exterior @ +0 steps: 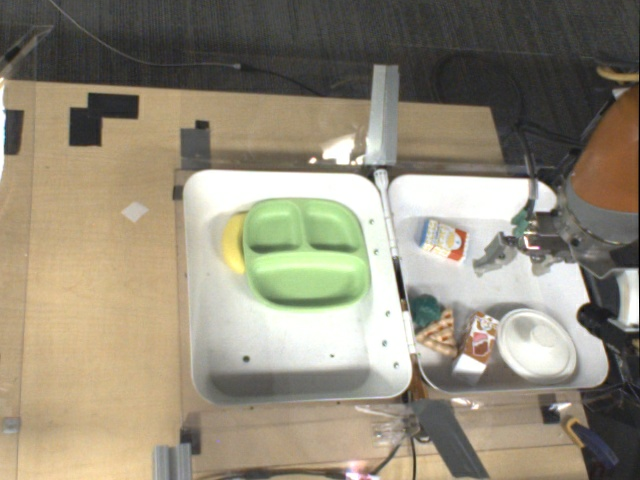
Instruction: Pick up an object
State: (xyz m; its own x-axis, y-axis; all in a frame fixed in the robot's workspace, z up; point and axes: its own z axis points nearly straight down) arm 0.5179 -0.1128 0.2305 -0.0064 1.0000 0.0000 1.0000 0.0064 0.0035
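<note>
My gripper (508,238) hangs over the right bin (500,190) near its right side, open, with nothing between its fingers. A small white, blue and orange carton (442,239) lies just left of it, apart from the fingers. Along the bin's front edge lie a green item (425,308), a tan waffle-like piece (437,333), a red and white carton (480,340) and a white bowl (537,343). In the left bin (215,298) a green divided plate (303,251) rests partly over a yellow object (232,243).
A metal post (383,118) stands behind the gap between the two bins. The arm's orange band (610,158) sits at the right edge above the right bin. Wooden bench (90,298) stretches to the left of the bins.
</note>
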